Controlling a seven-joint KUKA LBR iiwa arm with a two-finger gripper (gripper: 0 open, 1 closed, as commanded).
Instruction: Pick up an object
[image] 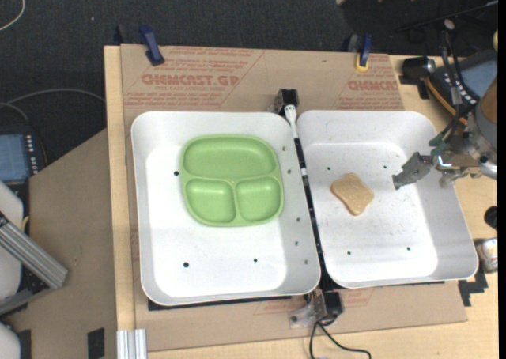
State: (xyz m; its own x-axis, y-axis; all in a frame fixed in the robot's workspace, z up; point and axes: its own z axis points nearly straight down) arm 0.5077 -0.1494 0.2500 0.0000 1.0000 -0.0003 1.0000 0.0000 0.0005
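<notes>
The tan bread-shaped piece [353,194] lies flat on the floor of the right bin [411,258], a little toward the divider from that bin's middle, with bare white floor all round it; nothing touches it. Taking the piece as the landmark: the gripper [413,170] hangs to its right and slightly farther back, near but apart from it, above the bin floor; whether it is spread or closed I cannot tell from this angle, and nothing is seen held in it. Farther to the piece's left, across the divider, the green divided plate [232,179] sits in the left bin [213,274], well apart and out of the way.

The step in hand looks like the approach, with the grasp not yet made. To do it well, the gripper should travel left and a touch nearer the camera until centred over the piece; then turn so it closes across the piece's narrower width, not its long axis; then descend straight down, low enough to catch the thin edges, since a flat piece slips easily; close before lifting.
</notes>
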